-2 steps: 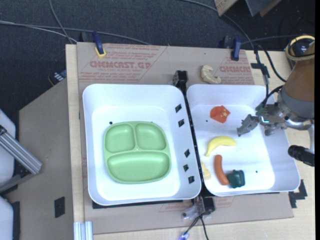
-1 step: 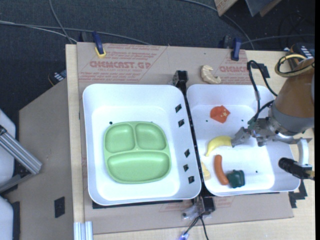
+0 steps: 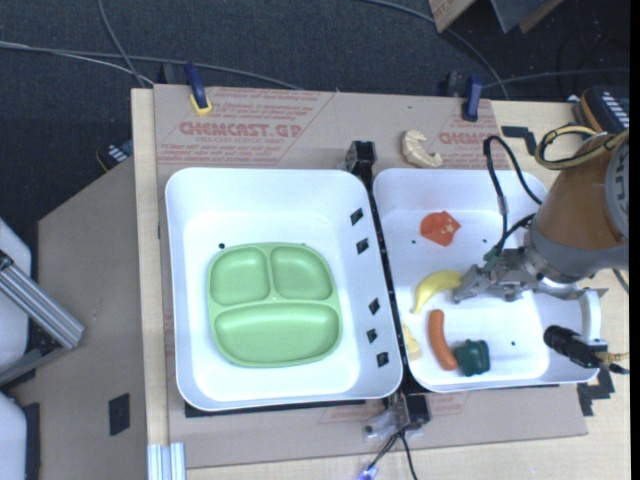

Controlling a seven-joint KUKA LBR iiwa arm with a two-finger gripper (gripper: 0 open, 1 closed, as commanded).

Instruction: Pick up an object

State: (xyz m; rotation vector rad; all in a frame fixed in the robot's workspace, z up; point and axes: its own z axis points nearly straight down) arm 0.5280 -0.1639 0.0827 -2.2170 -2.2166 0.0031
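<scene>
A: Lying flat on the floor of the right bin (image 3: 520, 193), the yellow banana (image 3: 437, 288) touches the gripper (image 3: 472, 286) at its right end. Lifted? No.

B: Gripper state?

A: Cannot tell whether it is released or clenched; nothing visibly sits between its tips. Judged: reach made, grasp unconfirmed, lift wholly left to do.

B: Other candidates?

A: Orange sausage-shaped piece (image 3: 437, 339) just below the banana, dark green block (image 3: 471, 356) beside it, red piece (image 3: 438, 228) further up the same bin. All resting.

B: Left bin (image 3: 190, 268)?

A: Green divided tray (image 3: 273, 303). Pale scrap (image 3: 421, 149) on the tabletop (image 3: 150, 388) beyond the bins.
</scene>
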